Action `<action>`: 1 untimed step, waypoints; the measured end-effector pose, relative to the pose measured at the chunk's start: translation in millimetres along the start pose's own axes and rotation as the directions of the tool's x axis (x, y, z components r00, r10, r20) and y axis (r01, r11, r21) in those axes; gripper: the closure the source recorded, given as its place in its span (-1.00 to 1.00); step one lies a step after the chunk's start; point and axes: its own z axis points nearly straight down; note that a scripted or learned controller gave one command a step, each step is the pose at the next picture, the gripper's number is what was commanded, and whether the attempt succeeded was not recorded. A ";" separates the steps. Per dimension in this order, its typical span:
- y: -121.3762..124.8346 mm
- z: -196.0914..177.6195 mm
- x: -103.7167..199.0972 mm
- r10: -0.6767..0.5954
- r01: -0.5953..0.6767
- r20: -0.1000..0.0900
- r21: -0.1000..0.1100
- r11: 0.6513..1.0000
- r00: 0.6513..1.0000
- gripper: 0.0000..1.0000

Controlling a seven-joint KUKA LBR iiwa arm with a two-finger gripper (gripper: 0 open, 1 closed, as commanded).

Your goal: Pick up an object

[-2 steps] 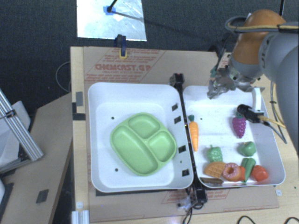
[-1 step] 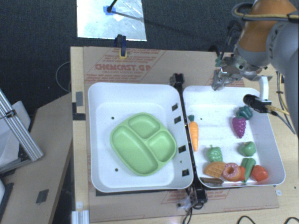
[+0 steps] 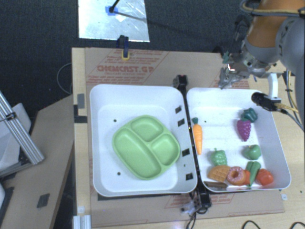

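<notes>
Toy food crowds the right bin's [image 3: 281,168] five o'clock corner: donut [image 3: 235,174], tomato [image 3: 265,177], corn [image 3: 218,172]; a carrot [image 3: 197,136] lies at nine o'clock. Arm [image 3: 269,23] hangs at one o'clock, its gripper [image 3: 228,76] over the bin's far rim, too blurred to read. Left bin [image 3: 102,128] holds a green plate [image 3: 146,147].

A dark grey carpeted floor [image 3: 38,27] surrounds the pale wooden worktop [image 3: 57,142]. A brown cardboard sheet printed with red lettering [image 3: 128,66] lies on the worktop. Beyond it, a shiny square silver sheet [image 3: 112,13] rests on the floor, with a blue tape patch [image 3: 112,11]. Ridged aluminium rails [image 3: 19,132] cross the left edge.
</notes>
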 end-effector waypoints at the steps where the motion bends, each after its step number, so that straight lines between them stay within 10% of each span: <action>1: -53.6 -2.7 13.0 0.006 -0.006 0.000 0.006 1.000 1.000 1.00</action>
